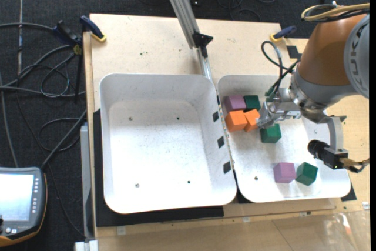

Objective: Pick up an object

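In the right bin [329, 188], the pincer [265, 120] hangs low among a cluster of blocks; whether it is released or clenched cannot be told. The green cube [271, 134] lies just below it in the frame, the orange blocks [242, 120] just to its left, so the likely descent is short and slightly downward in the picture.

Two shallow white bins side by side on a bench. Right bin [329, 188]: gripper [267, 120] low among orange cubes [242, 120], purple cube [235, 103] and green cubes [271, 134]; purple block [284, 172] and green block [306, 173] lie apart, nearer the front. Left bin [158, 138] alongside.
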Motion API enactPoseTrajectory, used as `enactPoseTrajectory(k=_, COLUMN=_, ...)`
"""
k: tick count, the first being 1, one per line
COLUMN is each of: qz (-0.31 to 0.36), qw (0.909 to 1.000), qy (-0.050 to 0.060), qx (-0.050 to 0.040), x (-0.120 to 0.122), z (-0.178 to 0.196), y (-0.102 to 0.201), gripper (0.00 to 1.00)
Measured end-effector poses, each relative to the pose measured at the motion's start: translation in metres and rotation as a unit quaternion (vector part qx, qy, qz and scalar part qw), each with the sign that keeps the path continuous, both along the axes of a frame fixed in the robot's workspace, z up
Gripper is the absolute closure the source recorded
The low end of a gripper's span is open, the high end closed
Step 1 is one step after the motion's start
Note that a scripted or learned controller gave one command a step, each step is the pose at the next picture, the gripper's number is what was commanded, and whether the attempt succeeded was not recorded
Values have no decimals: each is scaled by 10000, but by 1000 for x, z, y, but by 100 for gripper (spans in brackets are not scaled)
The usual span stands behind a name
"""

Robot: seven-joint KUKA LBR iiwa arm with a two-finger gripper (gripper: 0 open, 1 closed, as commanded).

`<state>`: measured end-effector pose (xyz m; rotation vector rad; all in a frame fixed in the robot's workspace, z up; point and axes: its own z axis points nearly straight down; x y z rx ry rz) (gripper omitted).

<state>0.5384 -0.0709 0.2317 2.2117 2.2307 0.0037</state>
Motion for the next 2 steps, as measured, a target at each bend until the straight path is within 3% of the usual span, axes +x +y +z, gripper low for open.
enactPoseTrajectory(k=2, qz=5, qw=10000, qy=6, qx=3, x=0, z=-2, y=119, gripper=100)
